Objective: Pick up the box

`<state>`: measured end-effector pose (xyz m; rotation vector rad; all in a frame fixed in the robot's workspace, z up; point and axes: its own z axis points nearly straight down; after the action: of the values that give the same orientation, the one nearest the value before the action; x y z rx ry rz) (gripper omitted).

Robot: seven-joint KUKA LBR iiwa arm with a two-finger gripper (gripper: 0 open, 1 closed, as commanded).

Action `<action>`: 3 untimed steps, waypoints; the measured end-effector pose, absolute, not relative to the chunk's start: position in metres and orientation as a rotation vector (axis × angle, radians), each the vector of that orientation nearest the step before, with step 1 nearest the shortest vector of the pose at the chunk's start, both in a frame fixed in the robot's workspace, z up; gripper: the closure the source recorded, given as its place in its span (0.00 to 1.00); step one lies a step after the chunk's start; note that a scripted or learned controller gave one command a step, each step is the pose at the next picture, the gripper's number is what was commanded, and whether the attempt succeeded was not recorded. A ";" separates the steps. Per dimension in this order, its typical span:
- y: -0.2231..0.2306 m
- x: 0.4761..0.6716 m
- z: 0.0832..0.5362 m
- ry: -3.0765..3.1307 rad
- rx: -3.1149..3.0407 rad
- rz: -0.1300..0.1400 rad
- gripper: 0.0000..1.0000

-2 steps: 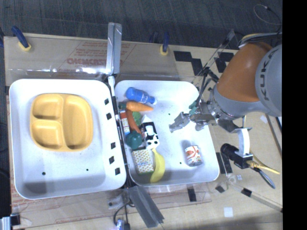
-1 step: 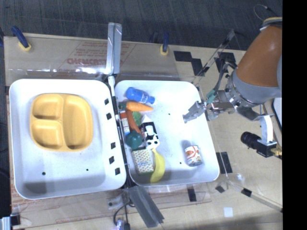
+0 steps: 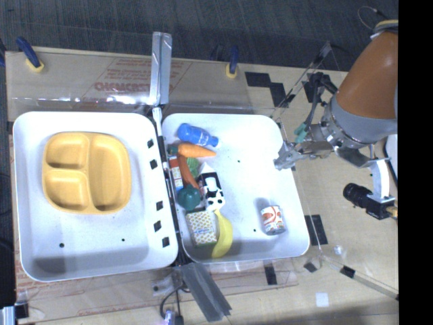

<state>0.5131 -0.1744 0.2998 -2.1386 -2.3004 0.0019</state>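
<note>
Box [image 3: 201,226] lies at right bin's [image 3: 292,239] 8 o'clock corner, long axis 12–6, touching banana [image 3: 224,237]. Arm [image 3: 365,93] reaches from 3 o'clock; gripper [image 3: 287,158] over rim, finger state cannot tell.

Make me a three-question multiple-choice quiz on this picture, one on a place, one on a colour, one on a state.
1. Where is the can?
A. right bin
B. left bin
C. on the bench

2. What colour is the tray?
A. blue
B. yellow
C. red

3. How does the box lie?
A. in the gripper
B. on the tray
C. against the banana

Key: 1 A, it lies in the right bin. 2 B, yellow. 3 C, it touches the banana; the gripper hangs at the bin's right rim.
</note>
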 end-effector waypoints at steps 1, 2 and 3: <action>-0.149 0.487 0.124 -2.344 -2.085 0.004 1.00; -0.153 0.508 0.091 -2.235 -2.204 0.003 1.00; -0.188 0.477 0.188 -2.183 -2.257 0.001 1.00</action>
<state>0.4768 -0.1879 0.1879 -2.2571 -2.1830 0.0008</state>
